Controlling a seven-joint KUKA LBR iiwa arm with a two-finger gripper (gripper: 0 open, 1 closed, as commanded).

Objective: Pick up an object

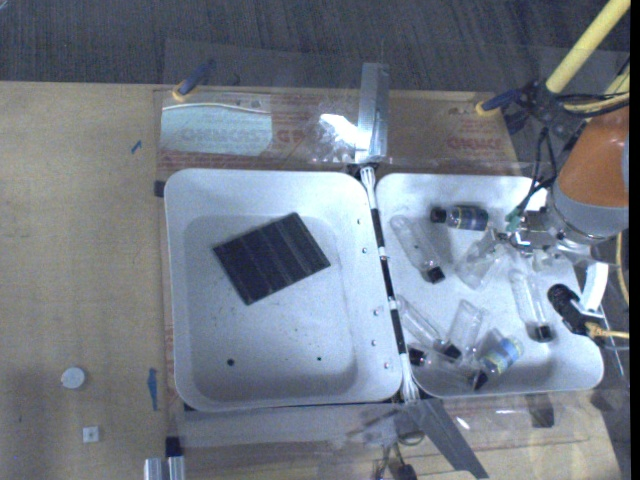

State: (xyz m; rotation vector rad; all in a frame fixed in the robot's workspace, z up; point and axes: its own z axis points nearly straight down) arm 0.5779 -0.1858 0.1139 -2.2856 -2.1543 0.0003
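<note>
The arm [598, 168] enters from the right and stands over the far right corner of the right bin [562, 366]. The gripper [527, 236] sits low at that corner, just above a cluster of clear tubes [482, 260]. Whether the gripper is wide, narrow or closed on anything cannot be told from this view, as its tip is lost among the transparent pieces. All candidate objects but one lie in the right bin. A small dark bottle [460, 216] lies on its side near the far wall, left of the gripper. A clear tube with a black cap [415, 250] lies slanted near the bin's left wall. A further clear tube [527, 306] lies below the gripper, its black cap toward the near side. A bottle with a blue label [499, 352] lies near the front wall, with two more black-capped tubes [430, 336] just to its left. The left bin [300, 343] holds a single dark ribbed mat [271, 258], lying flat and turned at an angle, well apart from the gripper. A small white disc [72, 376] lies on the bench [70, 218], outside both bins.
</note>
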